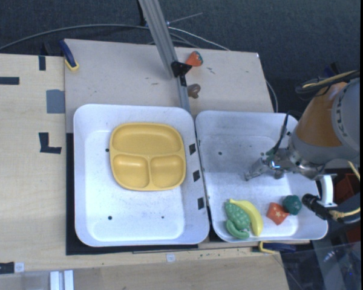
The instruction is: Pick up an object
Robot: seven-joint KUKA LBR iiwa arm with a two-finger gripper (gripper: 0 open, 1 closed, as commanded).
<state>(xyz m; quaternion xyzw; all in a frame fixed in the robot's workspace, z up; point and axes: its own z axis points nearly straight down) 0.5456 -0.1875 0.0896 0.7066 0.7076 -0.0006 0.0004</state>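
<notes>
Right bin [230,132]: hand [251,174] hovered, grip state unclear.
Toys: banana [251,214], green piece [236,218], strawberry [277,213] lay nearer, apart from hand.

Toy fruit [254,217] — right bin's [230,132] near edge

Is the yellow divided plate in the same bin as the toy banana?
No, the yellow plate lies in the left bin, while the banana lies in the right bin.

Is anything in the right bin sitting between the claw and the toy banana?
Nothing visible does. The claw hovers over bare floor of the right bin, and the banana lies nearer the front edge with open floor between. The green toy touches the banana's far-left side, not the claw's side.
</notes>
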